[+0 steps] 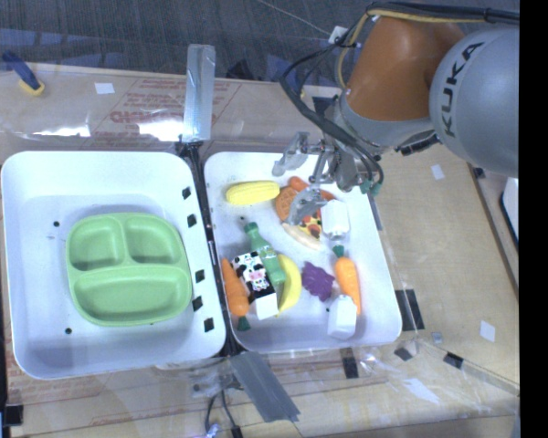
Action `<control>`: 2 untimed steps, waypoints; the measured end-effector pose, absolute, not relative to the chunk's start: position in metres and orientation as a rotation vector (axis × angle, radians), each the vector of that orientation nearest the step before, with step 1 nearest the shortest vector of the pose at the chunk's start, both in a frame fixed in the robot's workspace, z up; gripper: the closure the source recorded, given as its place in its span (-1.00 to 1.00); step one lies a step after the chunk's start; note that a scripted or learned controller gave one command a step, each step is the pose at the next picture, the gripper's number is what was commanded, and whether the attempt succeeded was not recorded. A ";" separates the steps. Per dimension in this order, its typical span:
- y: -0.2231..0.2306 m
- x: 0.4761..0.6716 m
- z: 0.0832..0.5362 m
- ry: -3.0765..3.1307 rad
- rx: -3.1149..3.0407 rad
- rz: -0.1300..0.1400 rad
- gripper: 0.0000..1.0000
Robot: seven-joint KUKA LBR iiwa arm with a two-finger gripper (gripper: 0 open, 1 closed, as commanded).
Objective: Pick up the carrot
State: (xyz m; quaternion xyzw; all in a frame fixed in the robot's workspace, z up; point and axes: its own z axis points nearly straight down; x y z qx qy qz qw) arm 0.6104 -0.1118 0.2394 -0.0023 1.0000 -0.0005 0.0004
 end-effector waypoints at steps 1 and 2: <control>-0.155 0.579 0.128 3.150 -0.075 0.003 -1.00; -0.208 0.572 0.094 3.107 -0.456 -0.001 -1.00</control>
